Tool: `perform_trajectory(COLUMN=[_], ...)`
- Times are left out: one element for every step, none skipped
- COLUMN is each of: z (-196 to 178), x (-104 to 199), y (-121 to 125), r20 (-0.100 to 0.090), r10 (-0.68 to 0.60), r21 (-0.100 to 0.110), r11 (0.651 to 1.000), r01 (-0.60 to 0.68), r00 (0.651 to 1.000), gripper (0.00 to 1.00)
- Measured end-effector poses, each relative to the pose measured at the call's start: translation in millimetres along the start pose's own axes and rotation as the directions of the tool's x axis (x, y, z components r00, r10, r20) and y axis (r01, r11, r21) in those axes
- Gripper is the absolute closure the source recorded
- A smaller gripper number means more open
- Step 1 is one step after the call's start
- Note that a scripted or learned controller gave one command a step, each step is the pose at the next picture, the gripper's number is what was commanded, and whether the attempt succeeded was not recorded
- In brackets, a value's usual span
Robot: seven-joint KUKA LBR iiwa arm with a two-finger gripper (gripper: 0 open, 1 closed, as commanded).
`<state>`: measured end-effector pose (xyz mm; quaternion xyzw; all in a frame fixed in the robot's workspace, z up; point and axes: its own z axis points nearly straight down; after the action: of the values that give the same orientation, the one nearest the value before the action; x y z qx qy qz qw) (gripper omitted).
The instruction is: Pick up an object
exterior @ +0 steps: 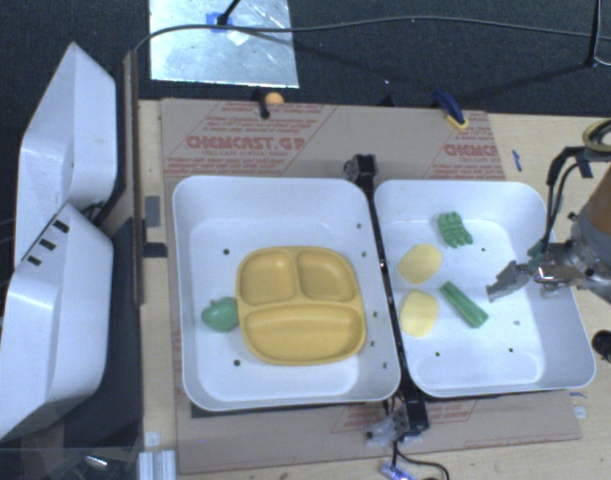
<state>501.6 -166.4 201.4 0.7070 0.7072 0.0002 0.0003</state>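
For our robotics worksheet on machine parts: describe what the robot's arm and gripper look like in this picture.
The arm enters at the right edge: a rounded grey body with an orange band above the wrist. Dark cables loop along its upper side. The gripper is a small grey metal piece tapering to a point over the right bin. It is too blurred to make out finer markings.
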Motion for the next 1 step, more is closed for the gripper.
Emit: perform_trajectory(z=[-8.9], x=[-7.1], y=[66.3], r20=[0.001], r10=[-0.002], r21=[-0.003], r11=[1.000], r01=[0.002], r00=[1.000], gripper=[0.00])
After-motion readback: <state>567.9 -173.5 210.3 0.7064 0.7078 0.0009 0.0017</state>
